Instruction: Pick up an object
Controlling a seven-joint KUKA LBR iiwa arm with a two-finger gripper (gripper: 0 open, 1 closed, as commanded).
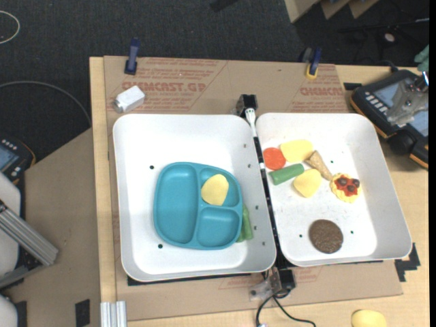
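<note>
Yellow object (215, 189), rounded and smooth, lies in the teal tray (178, 206).

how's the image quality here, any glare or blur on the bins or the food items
Camera view: lighting is even and soft, with the white bins bright but not blown out; the teal tray has only a faint sheen; the toy foods, like the brown disc and the yellow piece on the tray, are slightly soft yet readable; shadows are weak; the dark floor at top holds little detail.
</note>
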